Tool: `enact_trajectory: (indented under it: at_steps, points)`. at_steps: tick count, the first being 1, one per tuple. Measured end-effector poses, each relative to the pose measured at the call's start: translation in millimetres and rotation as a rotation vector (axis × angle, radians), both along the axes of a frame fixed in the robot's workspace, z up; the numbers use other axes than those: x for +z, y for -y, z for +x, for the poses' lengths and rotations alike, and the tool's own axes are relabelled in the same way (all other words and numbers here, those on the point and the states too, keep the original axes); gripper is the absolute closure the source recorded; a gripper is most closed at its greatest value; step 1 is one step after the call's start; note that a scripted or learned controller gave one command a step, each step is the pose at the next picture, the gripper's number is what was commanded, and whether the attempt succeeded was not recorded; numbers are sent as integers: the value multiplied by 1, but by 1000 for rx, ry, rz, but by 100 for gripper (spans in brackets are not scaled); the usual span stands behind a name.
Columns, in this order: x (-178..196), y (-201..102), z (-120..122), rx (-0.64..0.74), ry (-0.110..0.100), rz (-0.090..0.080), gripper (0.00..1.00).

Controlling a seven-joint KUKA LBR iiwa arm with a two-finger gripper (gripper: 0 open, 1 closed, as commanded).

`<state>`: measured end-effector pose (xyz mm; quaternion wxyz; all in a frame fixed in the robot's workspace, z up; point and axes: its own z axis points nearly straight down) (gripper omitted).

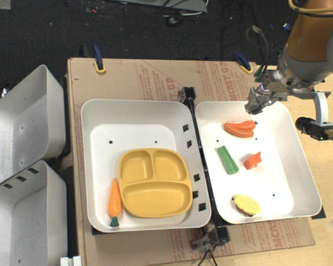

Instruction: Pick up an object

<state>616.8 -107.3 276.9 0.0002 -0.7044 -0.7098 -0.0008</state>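
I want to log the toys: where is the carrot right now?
The carrot lies in the left bin, along the left edge of the yellow divided plate, green tip toward the bin's front wall.

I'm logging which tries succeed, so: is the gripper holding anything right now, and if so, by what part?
Nothing is held. The gripper hangs above the far edge of the right bin, apart from the orange pepper lying below it; nothing sits between its fingers.

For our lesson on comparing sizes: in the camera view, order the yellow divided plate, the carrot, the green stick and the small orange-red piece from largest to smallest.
1. Yellow divided plastic plate
2. Orange toy carrot
3. Green stick-shaped piece, slightly shorter than the carrot, though this is close
4. Small orange-red wedge-shaped piece
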Motion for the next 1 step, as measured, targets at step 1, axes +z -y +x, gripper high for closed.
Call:
enact_trajectory:
  at_steps: [1]
  points:
    - [-8,-58,5,0,-1,0,100]
